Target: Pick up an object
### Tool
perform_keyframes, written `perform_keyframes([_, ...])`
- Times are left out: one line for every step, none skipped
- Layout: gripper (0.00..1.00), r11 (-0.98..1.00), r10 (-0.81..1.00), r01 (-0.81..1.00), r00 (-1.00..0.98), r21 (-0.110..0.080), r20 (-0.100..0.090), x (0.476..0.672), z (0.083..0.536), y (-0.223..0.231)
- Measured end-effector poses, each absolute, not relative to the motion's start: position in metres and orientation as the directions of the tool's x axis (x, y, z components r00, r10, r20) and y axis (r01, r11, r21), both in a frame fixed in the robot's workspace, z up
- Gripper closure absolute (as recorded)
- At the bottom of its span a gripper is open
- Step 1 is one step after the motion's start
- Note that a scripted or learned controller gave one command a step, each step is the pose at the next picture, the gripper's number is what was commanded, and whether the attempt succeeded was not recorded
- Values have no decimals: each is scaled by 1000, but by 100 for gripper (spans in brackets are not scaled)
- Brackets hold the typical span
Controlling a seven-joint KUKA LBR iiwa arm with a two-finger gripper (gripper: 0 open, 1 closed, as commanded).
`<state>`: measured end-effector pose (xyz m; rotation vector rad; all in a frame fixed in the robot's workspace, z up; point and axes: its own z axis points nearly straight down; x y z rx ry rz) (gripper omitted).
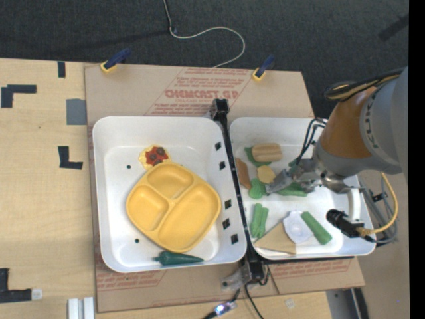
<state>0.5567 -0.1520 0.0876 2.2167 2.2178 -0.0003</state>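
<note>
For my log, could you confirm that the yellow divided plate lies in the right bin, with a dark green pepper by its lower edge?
Not quite: the camera view shows the yellow divided plate in the left bin, not the right. The dark green pepper does lie by its lower edge.

The arm [362, 135] leans in from the right over the right bin [305, 123], its gripper [282, 181] low among the toy food there, close to a yellow piece [265, 174] and a green one [293, 191]. A tan bun-like piece [266, 153] sits just above. Over in the left bin [106, 178] lies a yellow divided plate [174, 207], with a small pizza-like piece [155, 155] beside its upper edge and a dark green pepper [178, 259] below it.
</note>
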Motion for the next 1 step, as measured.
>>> perform_keyframes([100, 1, 1000, 1000, -1, 9, -5, 558, 99, -152])
